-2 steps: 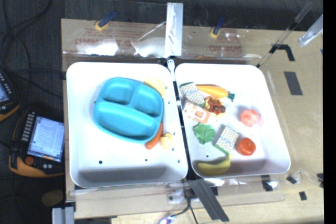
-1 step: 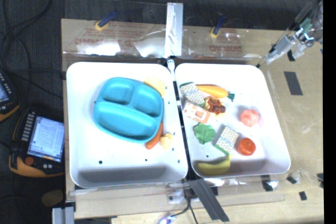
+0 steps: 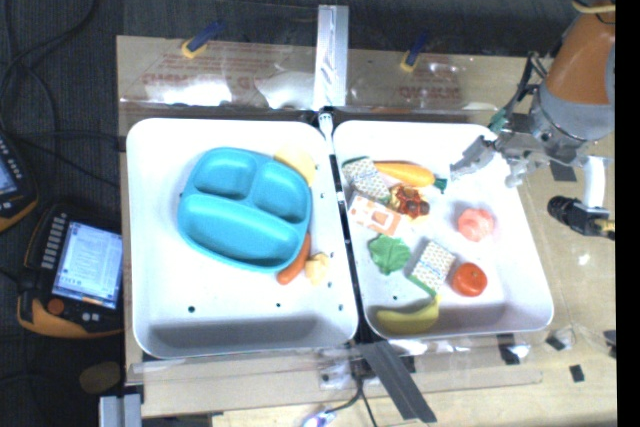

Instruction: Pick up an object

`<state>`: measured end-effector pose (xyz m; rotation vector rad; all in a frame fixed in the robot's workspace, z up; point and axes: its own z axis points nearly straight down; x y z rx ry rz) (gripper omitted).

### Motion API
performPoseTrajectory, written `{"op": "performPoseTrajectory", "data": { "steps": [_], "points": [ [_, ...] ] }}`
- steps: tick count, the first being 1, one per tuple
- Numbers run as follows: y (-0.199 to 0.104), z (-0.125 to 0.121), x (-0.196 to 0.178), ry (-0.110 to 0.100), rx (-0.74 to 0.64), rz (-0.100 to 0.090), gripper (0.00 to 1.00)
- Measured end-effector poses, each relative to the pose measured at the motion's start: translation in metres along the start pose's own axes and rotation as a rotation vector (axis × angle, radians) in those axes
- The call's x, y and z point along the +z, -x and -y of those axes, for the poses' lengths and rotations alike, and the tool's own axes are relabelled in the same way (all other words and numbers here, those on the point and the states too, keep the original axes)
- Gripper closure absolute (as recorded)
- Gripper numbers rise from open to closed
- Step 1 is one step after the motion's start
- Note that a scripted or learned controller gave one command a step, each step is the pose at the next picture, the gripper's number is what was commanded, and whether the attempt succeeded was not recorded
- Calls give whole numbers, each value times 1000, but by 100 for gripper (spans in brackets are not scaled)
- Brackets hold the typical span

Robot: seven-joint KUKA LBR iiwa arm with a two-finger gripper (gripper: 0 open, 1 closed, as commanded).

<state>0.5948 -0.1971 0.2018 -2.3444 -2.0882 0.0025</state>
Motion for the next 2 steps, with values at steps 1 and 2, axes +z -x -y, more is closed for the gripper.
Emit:
{"op": "performPoseTrajectory", "data": {
  "steps": [1,2],
  "points": [
    [14,27,103,5,95,-9,0],
    [19,29,96,1,100,-2,100]
  ]
}}
